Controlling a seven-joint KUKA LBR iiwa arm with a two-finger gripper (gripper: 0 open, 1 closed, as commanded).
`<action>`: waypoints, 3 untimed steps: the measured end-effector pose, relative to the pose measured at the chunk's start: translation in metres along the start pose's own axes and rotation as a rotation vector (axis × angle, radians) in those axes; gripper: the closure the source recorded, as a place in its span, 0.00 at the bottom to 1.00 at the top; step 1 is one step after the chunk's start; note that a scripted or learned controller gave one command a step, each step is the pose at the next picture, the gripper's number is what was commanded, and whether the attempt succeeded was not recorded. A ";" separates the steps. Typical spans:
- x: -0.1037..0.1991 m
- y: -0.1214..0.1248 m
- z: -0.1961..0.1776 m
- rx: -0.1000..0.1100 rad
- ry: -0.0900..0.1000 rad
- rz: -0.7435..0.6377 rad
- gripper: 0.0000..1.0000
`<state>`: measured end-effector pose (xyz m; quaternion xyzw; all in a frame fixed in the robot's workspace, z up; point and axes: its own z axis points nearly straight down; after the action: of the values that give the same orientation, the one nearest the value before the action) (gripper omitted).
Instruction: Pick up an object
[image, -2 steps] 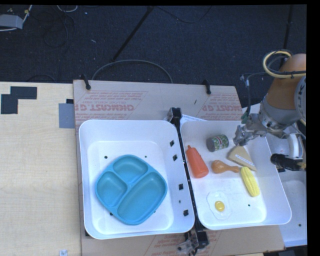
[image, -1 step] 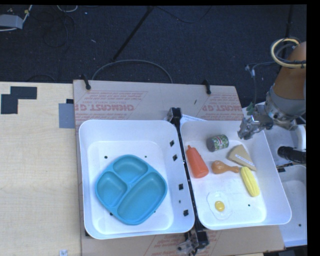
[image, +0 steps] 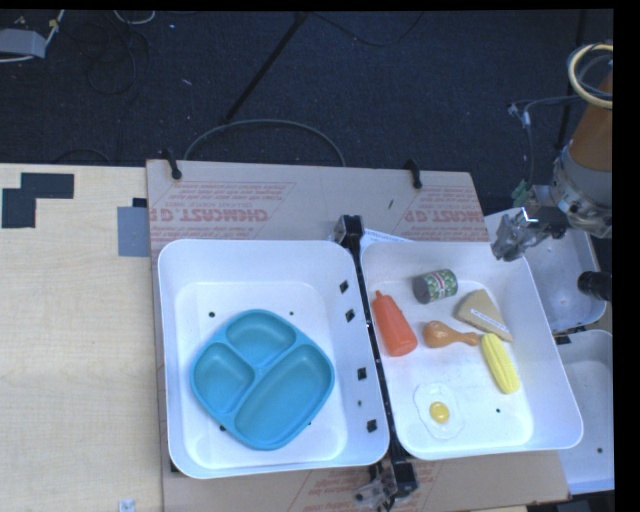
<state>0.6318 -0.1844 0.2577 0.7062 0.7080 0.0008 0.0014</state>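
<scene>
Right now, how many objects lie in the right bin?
6: orange bottle at left, green can at top, wedge, chicken leg, corn, fried egg in front.

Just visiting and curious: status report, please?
Gripper above right bin's far corner, holding nothing visible. Toy food untouched: can, orange bottle, corn, egg. Nothing blocking.
</scene>
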 end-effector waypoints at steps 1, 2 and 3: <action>0.048 -0.012 -0.006 0.006 0.003 -0.002 1.00; 0.096 -0.015 -0.003 0.008 0.003 -0.001 1.00; 0.154 -0.032 0.010 0.010 0.003 -0.002 1.00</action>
<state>0.5995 -0.0307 0.2472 0.7056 0.7086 -0.0015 -0.0033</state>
